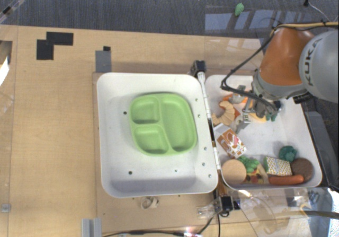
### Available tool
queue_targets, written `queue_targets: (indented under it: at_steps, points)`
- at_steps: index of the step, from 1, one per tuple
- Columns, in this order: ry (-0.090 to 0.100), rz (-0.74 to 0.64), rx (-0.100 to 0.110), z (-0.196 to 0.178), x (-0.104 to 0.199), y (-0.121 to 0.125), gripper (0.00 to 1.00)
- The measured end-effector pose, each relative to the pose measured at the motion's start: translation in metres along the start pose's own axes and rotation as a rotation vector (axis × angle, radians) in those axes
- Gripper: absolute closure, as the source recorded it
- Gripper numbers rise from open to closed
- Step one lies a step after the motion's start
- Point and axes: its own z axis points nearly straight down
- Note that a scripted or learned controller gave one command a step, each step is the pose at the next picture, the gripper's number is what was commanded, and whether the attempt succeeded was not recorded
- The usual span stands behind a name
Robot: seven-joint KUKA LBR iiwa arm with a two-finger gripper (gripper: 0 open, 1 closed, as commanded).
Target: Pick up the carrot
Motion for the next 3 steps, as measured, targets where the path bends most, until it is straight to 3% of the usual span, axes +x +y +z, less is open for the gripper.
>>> queue_targets:
  at_steps: [1,2,3]
  points:
    - [0.033,0.083,-0.009,0.001,-0.033,-0.012,0.00]
    - [-0.013,0.079,-0.004,-0.017,-0.043,-0.012,1.00]
    - [-0.013,0.002,0.006,-0.152,-0.037,-0.057,1.00]
